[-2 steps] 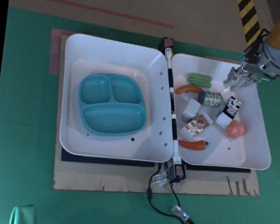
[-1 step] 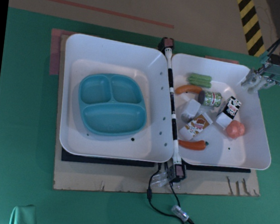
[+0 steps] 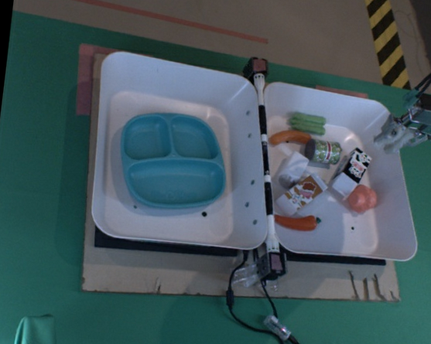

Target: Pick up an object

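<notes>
While the grey two-finger claw (image 3: 396,137) hovers over the right shallow white bin's (image 3: 396,228) far corner, prongs spread and holding nothing, we're at the approach; next, swing inward and drop onto the salmon-pink rounded toy (image 3: 363,198) nearby.

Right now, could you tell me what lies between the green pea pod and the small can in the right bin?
In the camera view, an orange carrot lies between the green pea pod and the small can.

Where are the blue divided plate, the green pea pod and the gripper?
blue divided plate (image 3: 172,160): camera view, central ridge.
green pea pod (image 3: 307,122): camera view, its middle.
gripper (image 3: 392,138): camera view, midway between fingertips.
</notes>
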